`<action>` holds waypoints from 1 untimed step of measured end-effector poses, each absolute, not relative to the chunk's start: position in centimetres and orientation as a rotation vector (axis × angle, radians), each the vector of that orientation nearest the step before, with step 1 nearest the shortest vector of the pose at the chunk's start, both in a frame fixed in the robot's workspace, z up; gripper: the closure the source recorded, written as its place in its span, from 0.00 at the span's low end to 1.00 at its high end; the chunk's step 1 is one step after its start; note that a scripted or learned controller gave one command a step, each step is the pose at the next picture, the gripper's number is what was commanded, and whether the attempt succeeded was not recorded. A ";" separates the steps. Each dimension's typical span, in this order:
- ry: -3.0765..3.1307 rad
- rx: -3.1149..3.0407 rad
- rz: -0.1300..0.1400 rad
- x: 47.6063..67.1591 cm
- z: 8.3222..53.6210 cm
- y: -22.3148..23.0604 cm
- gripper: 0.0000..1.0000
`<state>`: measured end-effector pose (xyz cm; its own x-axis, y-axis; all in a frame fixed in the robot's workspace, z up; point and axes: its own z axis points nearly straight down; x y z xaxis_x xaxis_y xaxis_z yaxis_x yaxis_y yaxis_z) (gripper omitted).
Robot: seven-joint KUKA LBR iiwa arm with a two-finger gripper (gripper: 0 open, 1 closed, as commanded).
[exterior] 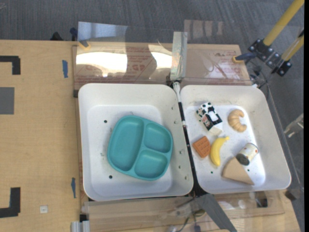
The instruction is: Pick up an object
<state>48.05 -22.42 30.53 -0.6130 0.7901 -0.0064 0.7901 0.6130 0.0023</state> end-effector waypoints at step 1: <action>2.514 1.870 0.001 48.1 37.7 -22.4 1.00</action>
<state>48.08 -22.38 37.65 -0.2877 0.9577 -0.0060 0.9577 0.2877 0.0053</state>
